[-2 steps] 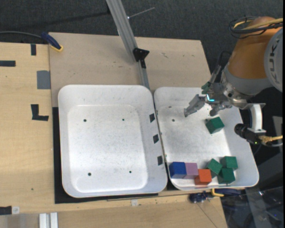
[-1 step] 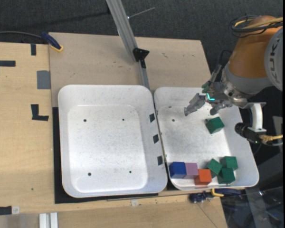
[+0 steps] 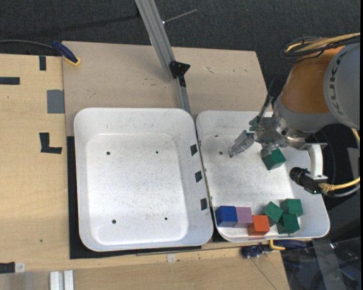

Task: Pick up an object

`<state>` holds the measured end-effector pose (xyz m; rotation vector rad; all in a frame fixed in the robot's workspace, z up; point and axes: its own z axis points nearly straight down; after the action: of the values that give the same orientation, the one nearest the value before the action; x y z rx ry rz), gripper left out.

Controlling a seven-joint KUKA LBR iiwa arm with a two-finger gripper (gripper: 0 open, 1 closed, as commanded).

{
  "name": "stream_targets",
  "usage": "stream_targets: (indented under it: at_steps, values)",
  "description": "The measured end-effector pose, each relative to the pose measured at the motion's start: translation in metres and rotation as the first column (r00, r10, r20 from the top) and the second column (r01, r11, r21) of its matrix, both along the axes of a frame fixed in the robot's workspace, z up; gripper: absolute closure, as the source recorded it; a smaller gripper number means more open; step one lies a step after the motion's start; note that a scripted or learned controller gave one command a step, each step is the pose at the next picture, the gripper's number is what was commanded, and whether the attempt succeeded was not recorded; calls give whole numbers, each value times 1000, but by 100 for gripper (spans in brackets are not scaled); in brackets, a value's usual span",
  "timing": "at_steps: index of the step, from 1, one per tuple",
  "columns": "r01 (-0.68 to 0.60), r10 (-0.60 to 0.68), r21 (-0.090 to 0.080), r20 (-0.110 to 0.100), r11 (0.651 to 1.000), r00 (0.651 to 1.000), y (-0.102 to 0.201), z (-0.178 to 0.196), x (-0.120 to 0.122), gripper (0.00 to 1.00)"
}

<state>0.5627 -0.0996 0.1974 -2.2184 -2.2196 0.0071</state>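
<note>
My gripper (image 3: pixel 252 152) hangs over the upper part of the right bin (image 3: pixel 230 180), with the jaws spread wide. One grey finger (image 3: pixel 237 148) points down to the left. A green cube (image 3: pixel 272 159) sits right at the other finger, on the gripper's right side. It is not clamped between both fingers, and I cannot tell whether it rests on the bin floor. Along the bin's front edge lie a blue cube (image 3: pixel 226 215), a pale purple cube (image 3: pixel 244 214), an orange cube (image 3: pixel 259 224) and three green cubes (image 3: pixel 288 222).
The left bin (image 3: pixel 133 180) stands beside the right one, with a raised rim between them. A metal pole (image 3: pixel 160 38) slants down to the bins' back edge. A black cable fitting (image 3: pixel 305 179) sticks out at the right bin's right rim.
</note>
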Motion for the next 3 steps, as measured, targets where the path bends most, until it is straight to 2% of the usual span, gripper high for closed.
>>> stream_targets:
  at_steps: [2,3]
  values:
    - [0,0,1,-2,1000,1000,9,-107,-11,0]
    - [-2,2,2,1,1000,1000,10,-94,-9,100]
